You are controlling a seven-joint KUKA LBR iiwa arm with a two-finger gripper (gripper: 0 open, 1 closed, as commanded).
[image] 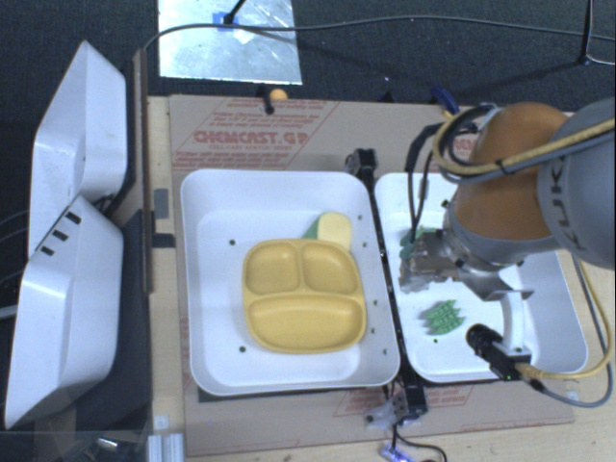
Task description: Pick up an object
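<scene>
A yellow three-compartment plate (304, 294) lies in the left bin (207, 354). Behind its far right corner a pale yellow piece (335, 227) rests on a small green piece (313, 228). In the right bin (568, 354) a small green ridged object (442, 317) lies near the front left. My gripper (420, 263) hangs over the right bin's left side, just behind the green ridged object and above it. The wrist and arm cover the gripper's tips.
The arm's orange band (505, 181) and grey body cover the back of the right bin. Between the bins runs a black divider (385, 258). A foil sheet (228, 27) lies beyond the bench, and white housings (72, 219) stand at the left.
</scene>
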